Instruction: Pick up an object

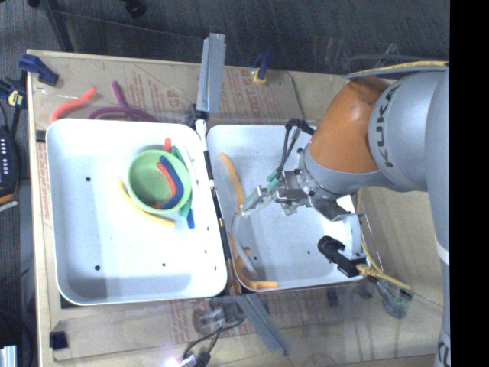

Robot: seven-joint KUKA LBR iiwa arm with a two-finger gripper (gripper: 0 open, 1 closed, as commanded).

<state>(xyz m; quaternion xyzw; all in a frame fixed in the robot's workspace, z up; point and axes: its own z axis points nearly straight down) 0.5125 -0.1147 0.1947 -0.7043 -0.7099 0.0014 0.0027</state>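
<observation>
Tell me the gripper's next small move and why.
Probably shift the gripper toward the left wall of the right bin and lower it: nothing shows between its fingers, and the nearest object, a curved orange strip, lies just beside it. The green bowl sits in the left bin.

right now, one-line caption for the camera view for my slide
Grey KUKA arm's hand hovers low in the right white bin; stacked green, yellow and blue plastic bowls sit in the left white bin.
</observation>
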